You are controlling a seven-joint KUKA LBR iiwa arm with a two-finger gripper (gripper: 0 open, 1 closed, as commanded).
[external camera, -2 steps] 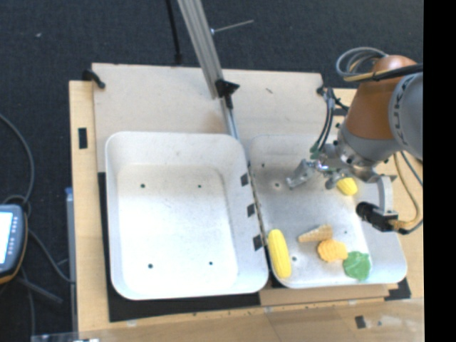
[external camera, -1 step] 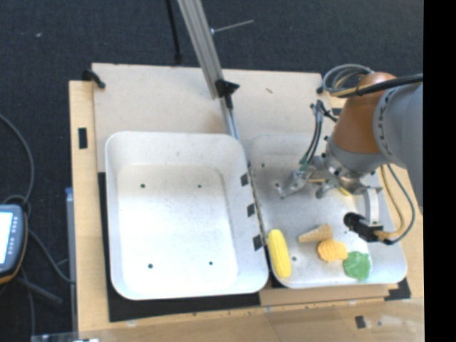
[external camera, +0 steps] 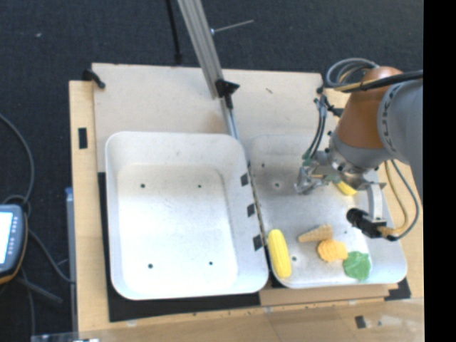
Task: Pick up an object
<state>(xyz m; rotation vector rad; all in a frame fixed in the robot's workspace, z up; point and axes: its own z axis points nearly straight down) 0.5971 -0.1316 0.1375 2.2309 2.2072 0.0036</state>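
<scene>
My gripper (external camera: 308, 181) hangs low over the upper middle of the right bin (external camera: 279, 164), under the grey arm with its orange band (external camera: 361, 117). A small yellow object (external camera: 347, 187) peeks out just right of the gripper, partly hidden by the wrist. Along the front of this bin lie a yellow corn cob (external camera: 279, 253), a tan cone-shaped piece (external camera: 315, 234), a bumpy orange-yellow object (external camera: 332, 250) and a green object (external camera: 357, 265). These four lie well in front of the gripper and apart from it.
The left bin (external camera: 121, 155) stands beside the right one, their rims touching. A slanted metal pole (external camera: 205, 45) rises behind the bins. Cables (external camera: 399, 198) loop off the wrist over the right bin's right edge. A black part (external camera: 360, 221) juts out below the wrist.
</scene>
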